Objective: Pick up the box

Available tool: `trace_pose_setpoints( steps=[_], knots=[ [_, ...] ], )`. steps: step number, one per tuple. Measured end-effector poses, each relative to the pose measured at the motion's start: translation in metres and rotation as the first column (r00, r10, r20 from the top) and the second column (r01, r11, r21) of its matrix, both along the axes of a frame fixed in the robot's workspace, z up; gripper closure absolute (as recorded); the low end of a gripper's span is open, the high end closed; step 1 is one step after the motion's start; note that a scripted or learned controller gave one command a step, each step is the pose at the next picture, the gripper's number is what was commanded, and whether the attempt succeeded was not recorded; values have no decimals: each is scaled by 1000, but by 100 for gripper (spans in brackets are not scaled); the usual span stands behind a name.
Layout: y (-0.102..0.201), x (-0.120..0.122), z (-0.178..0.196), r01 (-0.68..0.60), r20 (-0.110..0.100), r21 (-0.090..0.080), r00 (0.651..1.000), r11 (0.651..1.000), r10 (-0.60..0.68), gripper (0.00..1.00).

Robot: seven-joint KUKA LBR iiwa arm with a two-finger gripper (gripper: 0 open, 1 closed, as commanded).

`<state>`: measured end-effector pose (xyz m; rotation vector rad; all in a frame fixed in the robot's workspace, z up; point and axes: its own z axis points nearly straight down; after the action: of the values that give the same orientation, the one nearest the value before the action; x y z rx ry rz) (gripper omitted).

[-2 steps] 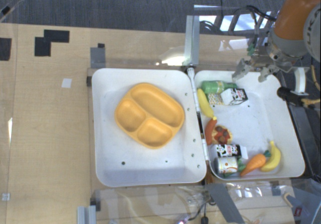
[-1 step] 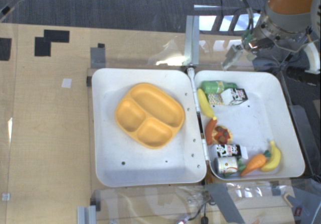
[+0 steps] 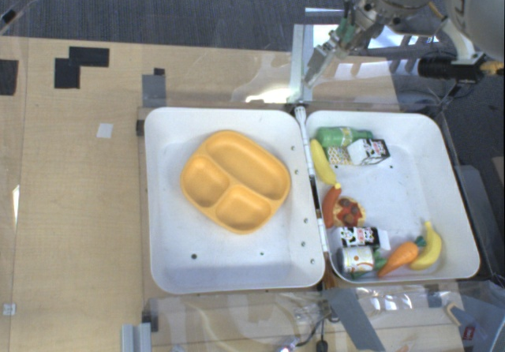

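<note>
A small white box with black markings point(image 3: 368, 151) lies near the far edge of the right bin point(image 3: 410, 185), beside a green bottle point(image 3: 342, 136). A second black-and-white patterned box point(image 3: 360, 237) lies near the bin's front left, just above a can point(image 3: 357, 261). My gripper point(image 3: 312, 74) hangs above the bench behind the bins, over the far end of the divide between them. It points down and to the left, apart from every object and well above the boxes.
The left bin point(image 3: 181, 248) holds a yellow compartment plate point(image 3: 234, 180). The right bin also holds a banana point(image 3: 322, 162) along its left wall, a red item point(image 3: 341, 208), a carrot point(image 3: 399, 256) and another banana point(image 3: 430, 246) at the front right.
</note>
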<state>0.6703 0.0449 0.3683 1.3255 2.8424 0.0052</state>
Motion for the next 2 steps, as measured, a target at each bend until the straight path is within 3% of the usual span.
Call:
trace_pose_setpoints(
  steps=[1, 2],
  knots=[
    [1, 2, 10, -3, 5, 1, 1000, 1000, 3, 100],
    [104, -47, 67, 19, 0, 2, 1000, 1000, -19, 100]
  ],
)
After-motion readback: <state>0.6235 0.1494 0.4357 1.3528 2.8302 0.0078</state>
